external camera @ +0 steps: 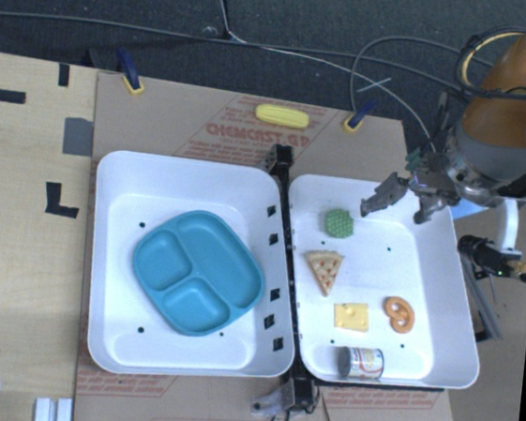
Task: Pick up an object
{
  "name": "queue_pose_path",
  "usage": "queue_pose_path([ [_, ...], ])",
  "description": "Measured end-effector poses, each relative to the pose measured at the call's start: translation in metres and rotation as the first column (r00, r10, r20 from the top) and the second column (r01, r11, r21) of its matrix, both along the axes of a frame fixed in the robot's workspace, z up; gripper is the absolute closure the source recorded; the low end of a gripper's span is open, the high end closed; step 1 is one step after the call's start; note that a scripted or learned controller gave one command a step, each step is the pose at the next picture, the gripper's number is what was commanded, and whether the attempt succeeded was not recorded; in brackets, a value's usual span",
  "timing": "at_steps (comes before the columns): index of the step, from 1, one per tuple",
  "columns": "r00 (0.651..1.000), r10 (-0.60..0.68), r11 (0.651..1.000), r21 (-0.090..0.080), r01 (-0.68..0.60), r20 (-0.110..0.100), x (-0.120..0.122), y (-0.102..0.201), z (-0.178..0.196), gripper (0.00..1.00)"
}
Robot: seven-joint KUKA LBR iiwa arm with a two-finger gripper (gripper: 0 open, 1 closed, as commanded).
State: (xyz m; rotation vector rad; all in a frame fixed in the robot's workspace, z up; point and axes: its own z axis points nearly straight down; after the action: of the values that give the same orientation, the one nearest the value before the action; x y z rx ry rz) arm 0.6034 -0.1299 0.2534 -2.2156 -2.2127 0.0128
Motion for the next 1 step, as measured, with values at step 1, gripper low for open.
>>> queue_pose_path([
  [1, 1.0, 0.003, 1.0, -0.001, -0.003, 0.012, 0.0022, 0.0003, 0.0066, 0.0],
])
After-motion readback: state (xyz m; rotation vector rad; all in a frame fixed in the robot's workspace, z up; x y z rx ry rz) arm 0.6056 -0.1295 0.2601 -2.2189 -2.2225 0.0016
